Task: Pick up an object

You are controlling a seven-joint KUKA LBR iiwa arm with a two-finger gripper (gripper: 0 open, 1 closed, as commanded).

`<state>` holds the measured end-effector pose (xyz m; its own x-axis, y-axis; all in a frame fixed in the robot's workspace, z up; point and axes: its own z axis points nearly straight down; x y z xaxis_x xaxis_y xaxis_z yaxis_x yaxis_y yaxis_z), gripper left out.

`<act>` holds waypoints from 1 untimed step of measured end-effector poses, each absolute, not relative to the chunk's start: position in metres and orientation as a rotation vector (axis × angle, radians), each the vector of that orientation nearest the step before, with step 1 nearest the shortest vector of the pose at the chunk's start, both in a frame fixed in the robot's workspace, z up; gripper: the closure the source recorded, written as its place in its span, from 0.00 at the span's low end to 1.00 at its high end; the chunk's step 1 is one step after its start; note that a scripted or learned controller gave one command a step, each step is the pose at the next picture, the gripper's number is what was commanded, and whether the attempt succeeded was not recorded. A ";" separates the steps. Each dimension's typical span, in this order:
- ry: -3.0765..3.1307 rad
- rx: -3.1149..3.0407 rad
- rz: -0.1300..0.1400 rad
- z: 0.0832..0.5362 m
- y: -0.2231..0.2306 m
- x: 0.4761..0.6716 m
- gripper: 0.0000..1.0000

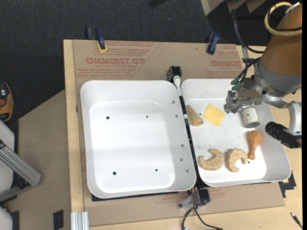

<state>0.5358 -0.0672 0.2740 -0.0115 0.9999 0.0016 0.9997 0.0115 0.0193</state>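
My gripper (pixel 233 104) hangs over the back of the right bin (pixel 273 175), just right of a yellow cheese slice (pixel 214 115) and left of a small white cylinder (pixel 249 117). Nothing visibly hangs from it. A tan cone-shaped piece (pixel 194 115) lies by the bin's left wall. An orange drumstick (pixel 254 143) lies toward the right side. Two curled, croissant-like pieces (pixel 211 159) (pixel 236 159) rest near the front wall.
The left bin (pixel 88 128) sits beside the right one on a cardboard sheet (pixel 144 56) held by blue clamps (pixel 100 38). A black part (pixel 285 134) juts in at the right bin's right edge. The arm's orange band (pixel 285 42) looms at the upper right.
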 end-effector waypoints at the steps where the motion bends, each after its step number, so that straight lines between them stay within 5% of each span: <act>1: 2.219 2.207 0.019 0.388 -0.043 0.509 1.00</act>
